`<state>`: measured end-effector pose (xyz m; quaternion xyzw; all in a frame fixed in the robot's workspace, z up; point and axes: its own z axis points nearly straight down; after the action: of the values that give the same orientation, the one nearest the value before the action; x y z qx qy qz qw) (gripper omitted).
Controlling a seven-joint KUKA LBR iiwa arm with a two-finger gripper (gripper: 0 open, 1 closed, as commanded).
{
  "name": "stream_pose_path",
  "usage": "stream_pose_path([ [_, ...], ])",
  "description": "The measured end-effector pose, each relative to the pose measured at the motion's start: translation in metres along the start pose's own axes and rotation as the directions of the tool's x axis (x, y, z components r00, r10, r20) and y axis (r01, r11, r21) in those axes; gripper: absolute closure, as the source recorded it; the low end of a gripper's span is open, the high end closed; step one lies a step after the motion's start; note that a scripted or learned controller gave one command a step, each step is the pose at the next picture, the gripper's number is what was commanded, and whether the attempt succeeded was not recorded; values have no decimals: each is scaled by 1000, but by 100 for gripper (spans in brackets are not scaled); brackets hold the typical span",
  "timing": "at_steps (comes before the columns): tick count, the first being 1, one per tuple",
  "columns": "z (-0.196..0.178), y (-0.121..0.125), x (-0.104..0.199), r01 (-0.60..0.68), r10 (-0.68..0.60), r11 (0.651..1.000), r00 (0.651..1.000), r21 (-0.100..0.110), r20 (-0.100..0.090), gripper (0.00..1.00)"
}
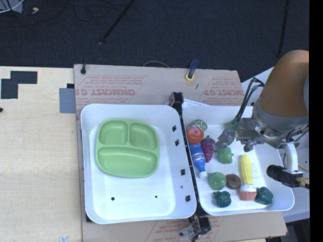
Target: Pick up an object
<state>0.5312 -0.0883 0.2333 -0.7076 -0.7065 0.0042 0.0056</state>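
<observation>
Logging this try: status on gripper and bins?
Gripper low over right bin, beside green pepper; nothing seen held. Purple grapes, corn crowd close. Green plate left.

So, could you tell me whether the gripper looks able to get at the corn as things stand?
Probably yes: the corn lies uncovered in the right bin, beside the gripper. Only the nearby cupcake and donut might crowd a grasp.

A robotics lab test bench, seen from above.

A grey and orange robot arm (pixel 285 97) reaches over two white bins (pixel 93 135) set on printed cardboard sheets (pixel 131 87) on a pale wooden bench (pixel 35 160). One bin holds a green divided plate (pixel 127 148), the other toy food such as plastic corn (pixel 246 169). Loose black cables (pixel 118 14) trail across dark carpet (pixel 202 29) behind, and a clamp (pixel 191 70) grips the cardboard.
</observation>
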Motion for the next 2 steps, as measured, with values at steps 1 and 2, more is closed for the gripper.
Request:
stream_pose_path([
  [1, -6, 2, 0, 2, -2, 1000, 1000, -13, 2, 0],
  [2, 39, -2, 3, 2, -2, 1000, 1000, -6, 0, 0],
])
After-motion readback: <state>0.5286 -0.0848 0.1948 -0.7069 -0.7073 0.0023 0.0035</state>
